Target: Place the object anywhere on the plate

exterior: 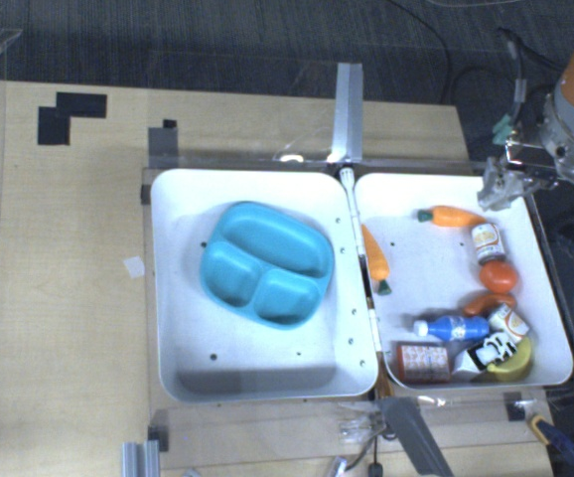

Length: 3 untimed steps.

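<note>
Claw (498, 189) hangs at the right bin's (436, 266) far right corner; its grip state cannot be told. Nearest lies an orange carrot (453, 218), green-tipped. The blue three-part plate (265, 263) sits in the left bin (183, 296).

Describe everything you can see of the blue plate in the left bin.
The blue plate is a rounded, light-blue dish that looks like smooth plastic, moulded into three compartments: one large along its far side and two smaller ones nearer the camera. It lies flat and upright, turned at a slant, roughly mid-floor in the left bin. Nothing lies in it, and it touches only the bin floor.
</note>
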Tool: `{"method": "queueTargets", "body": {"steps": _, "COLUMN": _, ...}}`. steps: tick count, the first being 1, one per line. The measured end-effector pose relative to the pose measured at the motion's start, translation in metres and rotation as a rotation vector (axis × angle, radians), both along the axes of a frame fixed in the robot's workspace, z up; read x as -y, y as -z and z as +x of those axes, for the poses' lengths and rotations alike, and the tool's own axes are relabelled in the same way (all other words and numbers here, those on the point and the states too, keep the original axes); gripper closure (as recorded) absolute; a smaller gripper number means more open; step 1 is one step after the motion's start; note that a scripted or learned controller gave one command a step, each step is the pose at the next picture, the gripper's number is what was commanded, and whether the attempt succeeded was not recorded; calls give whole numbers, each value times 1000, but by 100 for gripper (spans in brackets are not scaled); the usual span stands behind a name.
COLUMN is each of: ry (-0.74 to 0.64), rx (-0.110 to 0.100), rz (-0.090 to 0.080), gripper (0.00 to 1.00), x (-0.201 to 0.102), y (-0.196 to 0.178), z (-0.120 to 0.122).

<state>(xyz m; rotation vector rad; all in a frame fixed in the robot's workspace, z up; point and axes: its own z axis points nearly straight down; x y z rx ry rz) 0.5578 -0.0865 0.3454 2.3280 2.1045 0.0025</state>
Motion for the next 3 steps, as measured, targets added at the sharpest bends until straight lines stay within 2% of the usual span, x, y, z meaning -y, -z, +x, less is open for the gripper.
{"method": "queueTargets", "body": {"steps": 1, "ry": -164, "rx": -2, "rz": 1, "gripper": 100, "x": -57, "y": 71, "z": 2}}
{"method": "queueTargets", "body": {"steps": 2, "ry": -264, "rx": -4, "rz": 1, "gripper": 100, "x": -157, "y": 134, "z": 34}}
{"method": "queueTargets", "body": {"steps": 3, "ry": -483, "rx": -2, "rz": 1, "gripper": 100, "x": -257, "y": 120, "z": 17}}
